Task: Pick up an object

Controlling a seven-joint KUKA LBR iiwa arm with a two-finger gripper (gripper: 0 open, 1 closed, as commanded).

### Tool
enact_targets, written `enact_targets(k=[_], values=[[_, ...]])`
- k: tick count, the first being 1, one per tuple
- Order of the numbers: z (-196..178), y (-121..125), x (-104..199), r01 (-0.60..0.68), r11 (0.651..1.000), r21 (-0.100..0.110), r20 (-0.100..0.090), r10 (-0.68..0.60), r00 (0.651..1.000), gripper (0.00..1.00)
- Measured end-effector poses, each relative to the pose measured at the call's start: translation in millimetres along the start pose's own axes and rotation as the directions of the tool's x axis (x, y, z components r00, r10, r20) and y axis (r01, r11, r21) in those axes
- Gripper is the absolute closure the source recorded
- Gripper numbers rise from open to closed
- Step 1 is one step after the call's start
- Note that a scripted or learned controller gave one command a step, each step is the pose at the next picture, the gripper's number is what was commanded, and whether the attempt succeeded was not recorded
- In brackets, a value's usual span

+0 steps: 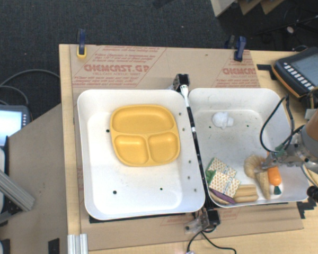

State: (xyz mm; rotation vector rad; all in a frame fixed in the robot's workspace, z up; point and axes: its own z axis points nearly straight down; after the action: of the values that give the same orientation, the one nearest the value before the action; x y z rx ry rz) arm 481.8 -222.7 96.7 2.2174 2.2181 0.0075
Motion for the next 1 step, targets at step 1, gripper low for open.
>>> enact_targets(k=[1], values=[[9.9,34.6,64.3,0.005,1.000,-0.004,0.005,-0.005,1.000,1.00]])
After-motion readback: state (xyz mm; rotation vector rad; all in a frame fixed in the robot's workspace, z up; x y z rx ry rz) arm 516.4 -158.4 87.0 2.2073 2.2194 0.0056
